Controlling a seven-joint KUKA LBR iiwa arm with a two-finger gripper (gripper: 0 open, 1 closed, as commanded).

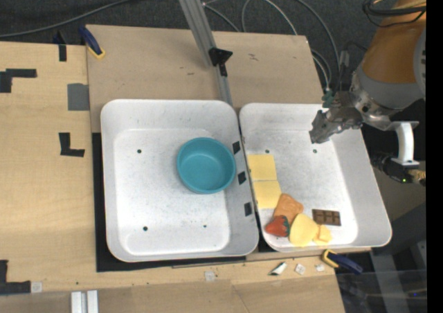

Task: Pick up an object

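From above and at a slant, the pale wooden surface (48,166) carries two shallow white bins side by side. The left white bin (138,235) holds one thing, a round teal plastic bowl (205,165), sitting right of its middle. The right white bin (360,187) holds the clutter, bunched along its left side and near corner: two pale yellow flat squares (262,179) one behind the other, then an orange wedge-shaped piece (288,205), a small red lump (277,226), a rounded yellow piece (302,230) and a dark brown ridged chocolate-like bar (327,217) — all close together, several of them touching.

The grey arm with its orange band reaches in from the right, and its dark pincer (322,128) hangs over the far right part of the right bin, above bare white floor and well apart from the pile. Whether its tips are spread or pressed together I cannot tell; it is a dark blur at this angle, and nothing shows between them.

To my eye the reach is just being lined up. The arm would do best to pick a piece with free edges — the brown bar stands slightly clear of its neighbours — centre over it, come down straight, and close across the narrow side so the flat squares and the yellow piece are not nudged.
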